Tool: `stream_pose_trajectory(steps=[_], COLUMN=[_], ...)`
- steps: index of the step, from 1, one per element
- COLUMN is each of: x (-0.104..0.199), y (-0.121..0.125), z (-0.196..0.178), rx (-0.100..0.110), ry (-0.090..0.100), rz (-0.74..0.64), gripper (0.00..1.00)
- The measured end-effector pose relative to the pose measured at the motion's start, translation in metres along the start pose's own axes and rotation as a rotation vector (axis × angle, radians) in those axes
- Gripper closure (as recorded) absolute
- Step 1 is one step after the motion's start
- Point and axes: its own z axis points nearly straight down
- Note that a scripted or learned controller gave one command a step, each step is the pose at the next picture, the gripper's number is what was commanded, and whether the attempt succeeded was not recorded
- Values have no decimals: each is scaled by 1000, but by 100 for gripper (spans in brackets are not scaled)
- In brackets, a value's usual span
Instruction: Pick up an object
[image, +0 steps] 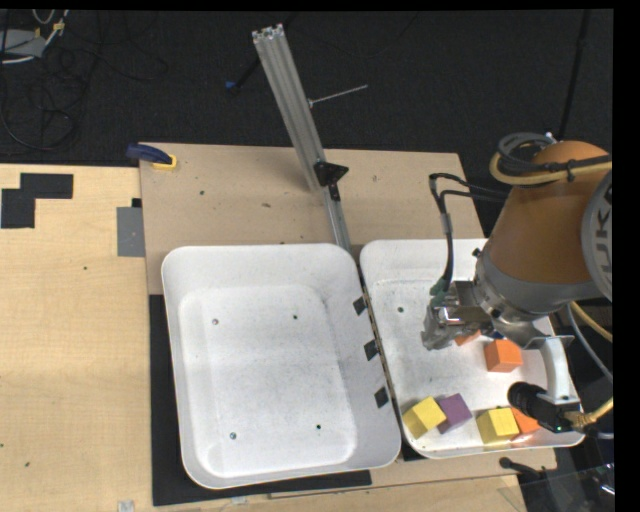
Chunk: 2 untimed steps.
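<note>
Orange block (503, 354) lies just beside tool (440, 335).

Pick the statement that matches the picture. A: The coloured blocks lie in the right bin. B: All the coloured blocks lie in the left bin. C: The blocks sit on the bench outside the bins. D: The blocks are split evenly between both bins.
A: the yellow block, purple block and orange block all lie in the right bin, near its front edge.

Both bins (265, 300) look like smooth, faintly glossy white plastic. The bench (70, 330) is pale matt wood. The slanted rail (295, 110) is ribbed bare metal, and the blocks (424, 415) look matt.
</note>
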Motion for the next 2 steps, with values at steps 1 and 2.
stream_pose_trajectory(steps=[1, 2], x=[42, 91], y=[11, 19], z=[13, 30], rx=[2, 4], ry=[-1, -1], rz=[1, 0], gripper=[100, 100])
